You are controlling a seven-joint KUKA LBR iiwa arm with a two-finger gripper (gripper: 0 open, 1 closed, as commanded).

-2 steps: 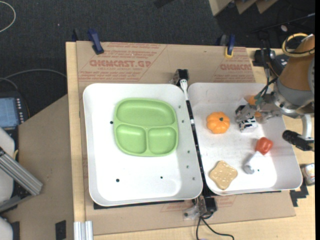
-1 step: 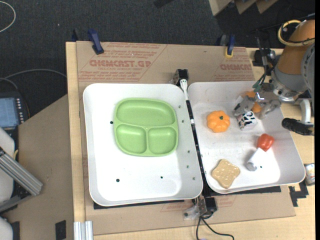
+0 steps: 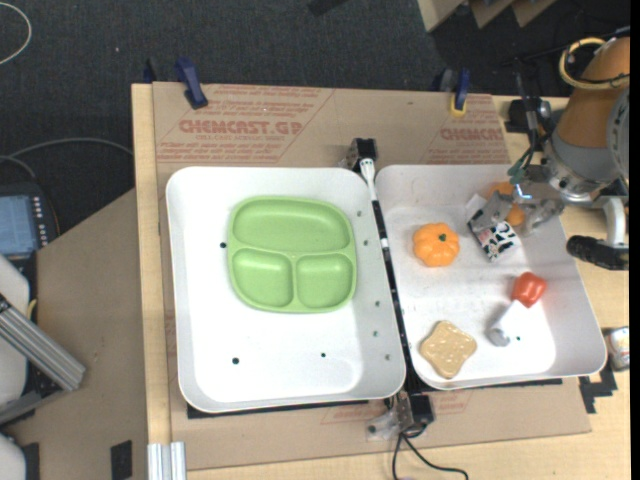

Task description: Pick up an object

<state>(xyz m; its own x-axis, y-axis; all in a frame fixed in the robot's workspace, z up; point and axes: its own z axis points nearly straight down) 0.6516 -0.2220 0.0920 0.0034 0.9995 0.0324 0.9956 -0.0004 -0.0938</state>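
My gripper (image 3: 508,218) hangs over the far part of the right bin (image 3: 560,353), its fingers spread open. A small black-and-white patterned object (image 3: 498,238) lies on the bin floor just under and in front of the fingertips, not clamped between them. A small orange piece (image 3: 510,195) shows right behind the gripper. An orange pumpkin (image 3: 437,245) sits to the left of the gripper. Nearer the front lie a red-and-grey object (image 3: 518,303) and a tan toast-shaped piece (image 3: 446,348).
The left bin (image 3: 200,348) holds a green divided plate (image 3: 292,253). A black divider strip (image 3: 385,258) runs between the two bins. Open bin floor lies right of the pumpkin and around the red-and-grey object.
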